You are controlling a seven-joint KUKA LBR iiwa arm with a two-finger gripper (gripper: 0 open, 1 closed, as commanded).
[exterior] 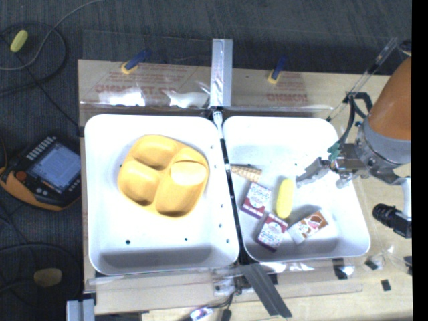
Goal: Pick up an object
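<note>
Jaws [313,172] hover above the right white bin [348,246]; whether they are spread or pressed together cannot be told. Left white bin [100,246] holds a yellow lumpy plastic mould [162,174]; a yellow oblong toy [284,197] lies just beside the jaws.

a robotics lab: orange-and-black handheld teach pendant [41,174] on dark carpet, loose grey cables [87,5], plywood bench [134,79] clamped with blue-and-yellow clips [136,61].

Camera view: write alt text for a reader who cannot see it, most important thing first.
A grey robot arm reaches from the right over the right bin, which holds a yellow banana-like piece, three small packets and a cone-shaped item. The left bin holds a large yellow sectioned container.
</note>
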